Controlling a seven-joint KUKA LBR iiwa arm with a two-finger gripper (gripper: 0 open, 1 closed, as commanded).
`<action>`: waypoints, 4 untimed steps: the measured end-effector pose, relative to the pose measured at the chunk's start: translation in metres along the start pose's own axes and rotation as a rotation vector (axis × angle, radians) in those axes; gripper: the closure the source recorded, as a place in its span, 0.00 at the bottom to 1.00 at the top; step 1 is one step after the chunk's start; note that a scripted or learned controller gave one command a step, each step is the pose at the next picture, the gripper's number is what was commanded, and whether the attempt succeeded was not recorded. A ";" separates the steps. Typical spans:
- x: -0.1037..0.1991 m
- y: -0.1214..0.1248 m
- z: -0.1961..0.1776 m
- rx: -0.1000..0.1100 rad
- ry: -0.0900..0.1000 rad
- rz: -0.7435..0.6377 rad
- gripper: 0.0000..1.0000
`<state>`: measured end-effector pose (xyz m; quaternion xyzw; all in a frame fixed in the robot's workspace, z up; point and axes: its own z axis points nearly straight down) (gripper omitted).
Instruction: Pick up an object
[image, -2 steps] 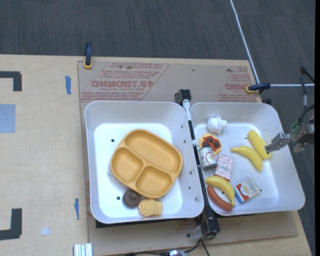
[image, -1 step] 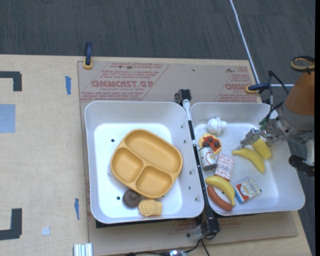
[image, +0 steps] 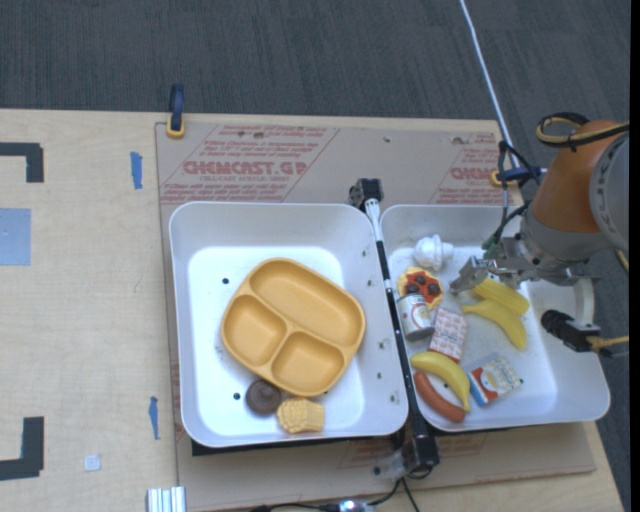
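My gripper (image: 470, 276) hangs low over the right bin (image: 580, 400), with the arm reaching in from the right. Its tip is at the upper left end of a yellow banana (image: 503, 308), touching it or just above it. Left of the gripper lie a white garlic-like piece (image: 430, 249), a round orange and black toy (image: 423, 286) and a small can (image: 415, 315). Nearer the front are a pink wafer (image: 449, 331), a second banana (image: 444, 369), a hot dog (image: 444, 399) and a small carton (image: 494, 380).
The left bin (image: 200, 300) holds a yellow divided plate (image: 292, 325), a brown round piece (image: 263, 397) and a corn piece (image: 300, 415). A black rail (image: 385, 280) runs between the two bins. Brown board and pale bench surround the bins.
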<state>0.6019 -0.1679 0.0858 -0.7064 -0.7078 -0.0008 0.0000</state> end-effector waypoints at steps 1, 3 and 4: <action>-0.001 0.001 -0.011 -0.004 -0.003 0.000 1.00; 0.098 -0.063 -0.126 0.003 0.000 0.001 1.00; 0.100 -0.122 -0.110 0.002 0.000 0.002 1.00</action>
